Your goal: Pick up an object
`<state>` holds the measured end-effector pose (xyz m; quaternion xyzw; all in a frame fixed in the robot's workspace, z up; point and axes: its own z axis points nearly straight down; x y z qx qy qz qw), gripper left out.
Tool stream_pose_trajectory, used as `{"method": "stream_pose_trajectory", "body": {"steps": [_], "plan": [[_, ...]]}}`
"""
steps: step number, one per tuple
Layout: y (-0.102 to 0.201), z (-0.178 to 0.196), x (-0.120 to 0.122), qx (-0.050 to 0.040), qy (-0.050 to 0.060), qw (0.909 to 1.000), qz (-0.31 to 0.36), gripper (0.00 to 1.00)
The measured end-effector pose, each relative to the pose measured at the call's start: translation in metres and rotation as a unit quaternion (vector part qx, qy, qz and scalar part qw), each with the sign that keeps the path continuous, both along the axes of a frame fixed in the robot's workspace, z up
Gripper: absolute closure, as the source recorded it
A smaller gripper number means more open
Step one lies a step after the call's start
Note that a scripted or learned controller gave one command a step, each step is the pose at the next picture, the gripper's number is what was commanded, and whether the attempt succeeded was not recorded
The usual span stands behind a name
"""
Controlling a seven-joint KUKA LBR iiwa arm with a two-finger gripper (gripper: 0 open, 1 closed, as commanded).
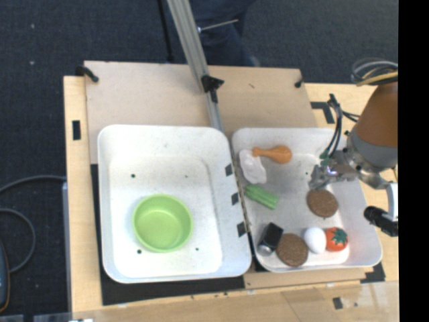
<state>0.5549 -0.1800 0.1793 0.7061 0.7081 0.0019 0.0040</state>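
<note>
The arm reaches in from the right edge of the frame, and its gripper [324, 174] hangs low over the upper right part of the right bin [295, 142]. This looks like the approach step: nothing sits between the fingers, and I cannot tell whether they are apart or together, since the wrist hides them from above.

The nearest thing is a brown disc [322, 203], just below the gripper in the frame and lying flat on the bin floor. To take it, the next move would likely call for a short shift toward the lower edge of the frame, then a straight descent with the fingers astride the disc.

The right bin also holds an orange drumstick-like toy [273, 154] near its top, a white crumpled piece [253, 166] and a green stick [261, 196] along its left wall, and, along the bottom, a black block [271, 237], a second brown disc [292, 249], a white egg [314, 239] and a red tomato-like toy [336, 239].

The left bin [161, 139] holds a green bowl [162, 223], upright, in its lower half.
</note>
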Motion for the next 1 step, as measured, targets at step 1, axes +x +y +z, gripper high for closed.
{"method": "stream_pose_trajectory", "body": {"steps": [1], "plan": [[-0.0012,0.0322,0.0010,0.0008,0.003,1.0000,0.000,1.00]]}}
